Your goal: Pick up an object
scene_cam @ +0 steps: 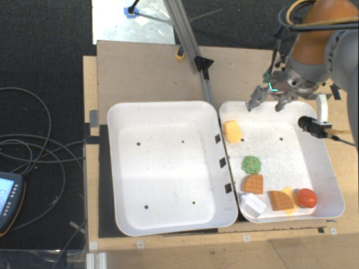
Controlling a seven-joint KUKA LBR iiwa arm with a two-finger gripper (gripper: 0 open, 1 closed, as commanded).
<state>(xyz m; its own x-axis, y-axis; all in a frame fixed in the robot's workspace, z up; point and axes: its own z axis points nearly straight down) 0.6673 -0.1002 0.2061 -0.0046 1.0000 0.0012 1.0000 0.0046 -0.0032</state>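
**benchwatcher:** So the grey two-finger gripper point(267, 101) hangs above the far rim of the right-hand shallow white bin point(320, 150), fingers spread apart with nothing between them. Guessing it's parked high so it can drop onto whatever it goes for.

**pickfail_42:** Yeah, and everything is in that bin. The left-hand shallow white bin point(168, 167) has no objects I can spot. Nearest candidate is the yellow blocky toy piece point(232, 131), sitting by the bin's left wall, a bit toward the camera from the claw.

**benchwatcher:** Its long axis looks roughly front to back in this view, slightly tilted. Can't tell if it has a front end.

**pickfail_42:** The rest cluster at the near end: a green knobbly ball point(251, 163), an orange waffle-looking square point(253, 184), an orange-and-yellow wedge point(282, 199), a red round toy tomato point(306, 197) and a small white block point(253, 204). Packed close, so I'd say the lone yellow one is the easier grab.
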